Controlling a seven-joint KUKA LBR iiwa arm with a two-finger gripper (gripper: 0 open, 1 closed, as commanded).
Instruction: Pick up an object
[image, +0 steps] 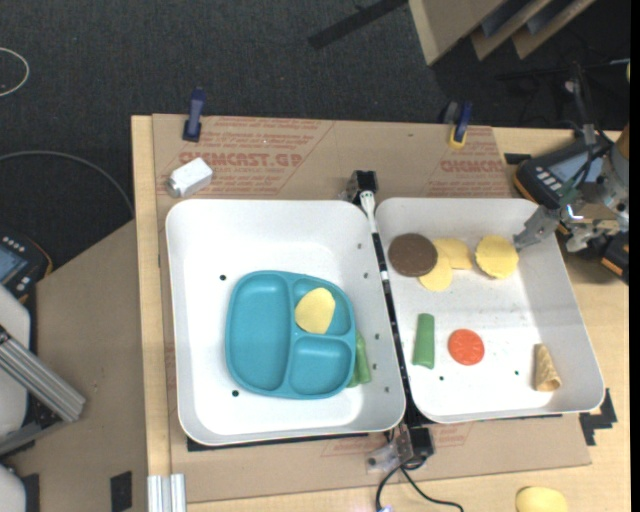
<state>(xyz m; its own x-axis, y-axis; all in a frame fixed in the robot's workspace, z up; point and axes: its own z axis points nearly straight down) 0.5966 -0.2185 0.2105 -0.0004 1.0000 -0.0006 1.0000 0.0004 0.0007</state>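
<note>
Camera view: the gripper (528, 232) hovers at the right bin's (560, 400) upper-right rim, beside the yellow disc (496, 256) — likely its target. Nothing is between its fingers; their spacing I cannot tell. The orange disc (466, 347) lies well apart.
</note>
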